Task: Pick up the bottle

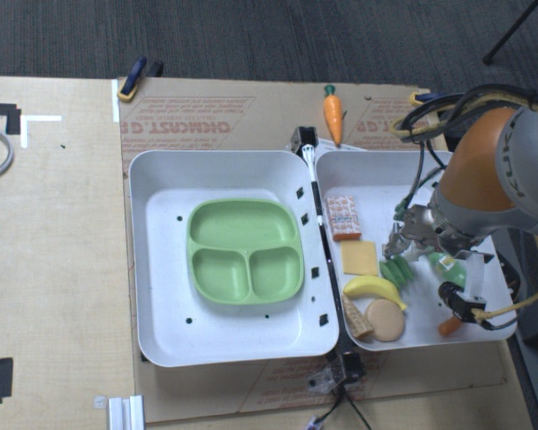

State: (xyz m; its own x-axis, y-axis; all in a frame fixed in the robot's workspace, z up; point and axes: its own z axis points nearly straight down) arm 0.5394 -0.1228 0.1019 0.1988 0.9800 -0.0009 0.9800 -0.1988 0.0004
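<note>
In the right bin a green bottle lies on the floor, right of the cheese slice. My gripper hangs directly over its upper end, low in the bin, and hides part of it. Whether it touches the bottle I cannot tell. A green-and-white piece shows on the other side of the wrist; it may be a part of the same bottle or a separate item. The arm's orange band sits above the bin's right half.
The right bin also holds a pink-and-white box, a yellow cheese slice, a banana, a bread piece, a round tan bun and an orange item. The left bin holds a green divided plate. A toy carrot lies behind the bins.
</note>
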